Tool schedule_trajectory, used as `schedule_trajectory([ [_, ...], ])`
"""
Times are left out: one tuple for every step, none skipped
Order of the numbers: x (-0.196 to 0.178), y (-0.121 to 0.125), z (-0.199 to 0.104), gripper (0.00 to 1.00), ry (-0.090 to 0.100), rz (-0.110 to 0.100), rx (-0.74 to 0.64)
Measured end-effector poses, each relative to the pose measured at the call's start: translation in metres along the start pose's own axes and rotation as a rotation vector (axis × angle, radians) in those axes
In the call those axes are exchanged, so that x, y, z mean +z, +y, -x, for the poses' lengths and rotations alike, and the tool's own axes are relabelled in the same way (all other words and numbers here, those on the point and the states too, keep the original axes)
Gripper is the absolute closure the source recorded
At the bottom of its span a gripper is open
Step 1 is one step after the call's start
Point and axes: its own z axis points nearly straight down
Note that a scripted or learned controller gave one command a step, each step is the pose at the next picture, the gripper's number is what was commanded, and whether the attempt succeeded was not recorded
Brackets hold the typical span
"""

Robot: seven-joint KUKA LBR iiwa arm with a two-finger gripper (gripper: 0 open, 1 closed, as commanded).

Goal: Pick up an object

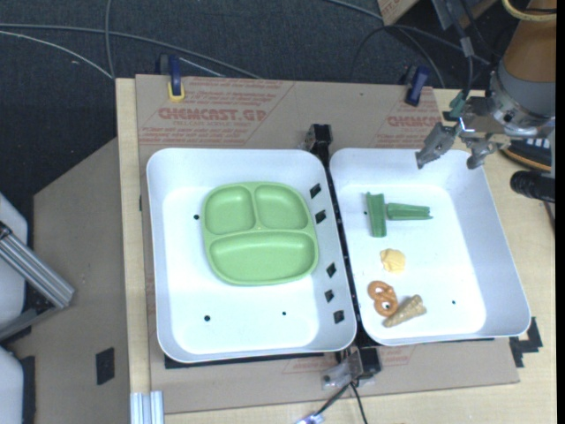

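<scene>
From above, the surface [265,104] carries two white bins side by side. The left bin [177,307] holds a green divided plate [260,233], lying flat near its middle with two small compartments at the far side and one long one toward the near side. The right bin [494,263] holds four small things: a green T-shaped piece [393,213] lying flat in the far half, a yellow lump [393,260] just nearer than it, and then a pretzel [382,296] and a tan cone [406,310] close together by the near rim, the cone apparently touching the pretzel's edge. The arm comes in from the upper right, and its jaws [454,152] hang over the far rim of the right bin, spread apart with nothing between them; the two fingers [431,149] point down and outward. They sit well apart from the green piece and farther still from the lump, pretzel and cone. Blue clamps [176,76] grip the far edge of the surface, and cables trail across the dark floor [265,16] beyond it.
</scene>
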Motion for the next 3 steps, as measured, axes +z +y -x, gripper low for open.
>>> schedule_trajectory([
  [0.042,-0.002,-0.001,0.0,0.001,-0.005,0.0],
  [0.085,-0.005,-0.006,0.0,0.001,-0.005,0.0],
  [0.144,-0.014,-0.008,0.0,0.001,-0.006,0.0],
])
